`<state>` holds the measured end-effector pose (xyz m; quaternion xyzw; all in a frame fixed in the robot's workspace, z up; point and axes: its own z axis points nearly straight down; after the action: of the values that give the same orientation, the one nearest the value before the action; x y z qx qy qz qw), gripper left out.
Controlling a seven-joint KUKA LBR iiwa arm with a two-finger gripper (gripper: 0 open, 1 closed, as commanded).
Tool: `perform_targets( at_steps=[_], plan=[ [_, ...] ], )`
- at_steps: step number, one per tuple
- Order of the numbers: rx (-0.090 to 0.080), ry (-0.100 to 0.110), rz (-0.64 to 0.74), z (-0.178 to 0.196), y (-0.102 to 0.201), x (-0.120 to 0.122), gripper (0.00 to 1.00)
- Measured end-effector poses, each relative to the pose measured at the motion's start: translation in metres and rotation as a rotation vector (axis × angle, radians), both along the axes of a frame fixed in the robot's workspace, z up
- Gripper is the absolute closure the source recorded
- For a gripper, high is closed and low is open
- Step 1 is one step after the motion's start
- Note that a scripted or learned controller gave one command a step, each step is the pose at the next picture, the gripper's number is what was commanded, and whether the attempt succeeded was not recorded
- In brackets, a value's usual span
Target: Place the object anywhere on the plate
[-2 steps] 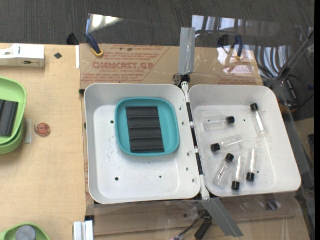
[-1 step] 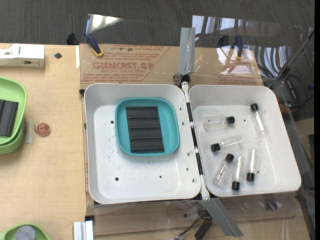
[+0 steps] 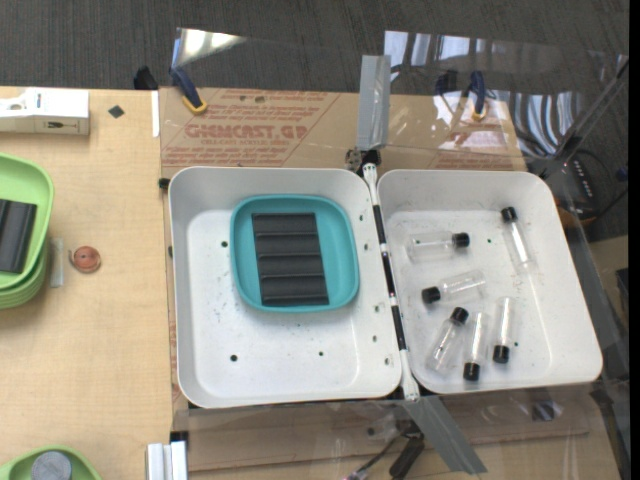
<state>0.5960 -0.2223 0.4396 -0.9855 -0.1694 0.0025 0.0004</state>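
gripper state: can't tell from this frame

task items: six clear vials with black caps, all lying flat on the floor of the right bin [image 3: 560, 218]
- vial 1 [image 3: 438, 243] far-left part of that bin, cap pointing right
- vial 2 [image 3: 516, 240] far-right, cap at the far end
- vial 3 [image 3: 457, 287] middle, cap at its left end
- vial 4 [image 3: 446, 336], vial 5 [image 3: 473, 351], vial 6 [image 3: 502, 330] grouped at the near side, roughly side by side, slightly apart; vial 4 cap at the far end, vials 5 and 6 caps at the near end

teal plate [image 3: 243, 258] sits in the left bin [image 3: 200, 348], toward its far half, with a dark ribbed insert [image 3: 291, 258] covering its middle; the adjoining bin walls stand between plate and vials

outside the bins: printed cardboard [image 3: 260, 128] behind the left bin, orange clamp [image 3: 190, 98] at its far-left corner; on the bench to the left, a green tray stack [image 3: 25, 183] at the frame edge, a small reddish disc [image 3: 86, 258] just beside it, a white box [image 3: 45, 113] further back
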Motion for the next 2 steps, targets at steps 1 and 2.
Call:
perform_targets(
  at_steps=[1, 2],
  plan=[
    [0.000, 0.000, -0.136, 0.000, 0.000, 0.001, 0.00],
    [-0.001, 0.001, -0.135, 0.000, 0.000, 0.019, 0.00]
  ],
)
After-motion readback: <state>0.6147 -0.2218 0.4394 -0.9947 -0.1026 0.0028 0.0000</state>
